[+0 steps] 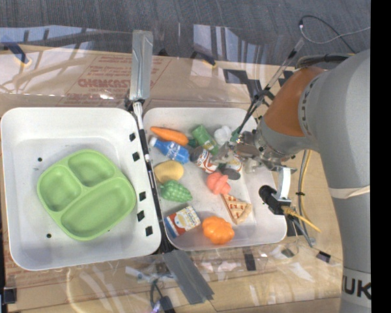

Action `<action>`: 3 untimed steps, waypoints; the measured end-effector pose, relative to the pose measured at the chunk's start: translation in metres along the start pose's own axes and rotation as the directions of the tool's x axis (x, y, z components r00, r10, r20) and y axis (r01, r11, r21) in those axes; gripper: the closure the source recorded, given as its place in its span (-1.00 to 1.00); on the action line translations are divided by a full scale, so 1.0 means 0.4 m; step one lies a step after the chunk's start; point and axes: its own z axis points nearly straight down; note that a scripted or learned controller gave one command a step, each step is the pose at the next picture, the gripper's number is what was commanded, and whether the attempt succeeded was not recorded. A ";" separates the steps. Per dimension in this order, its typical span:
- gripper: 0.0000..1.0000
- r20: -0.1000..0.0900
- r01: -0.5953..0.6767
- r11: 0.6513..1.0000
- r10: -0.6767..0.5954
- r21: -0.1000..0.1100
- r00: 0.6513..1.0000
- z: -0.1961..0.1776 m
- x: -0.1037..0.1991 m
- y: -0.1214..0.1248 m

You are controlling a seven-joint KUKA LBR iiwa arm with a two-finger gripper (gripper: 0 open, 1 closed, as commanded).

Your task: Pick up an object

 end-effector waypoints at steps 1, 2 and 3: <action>-1.00 -0.004 0.043 0.999 -0.043 0.029 0.999 0.055 -0.010 -0.114; 1.00 -0.004 0.047 0.998 -0.047 0.030 0.999 0.030 -0.010 -0.113; -1.00 -0.004 0.048 0.998 -0.048 0.031 0.999 0.030 -0.010 -0.113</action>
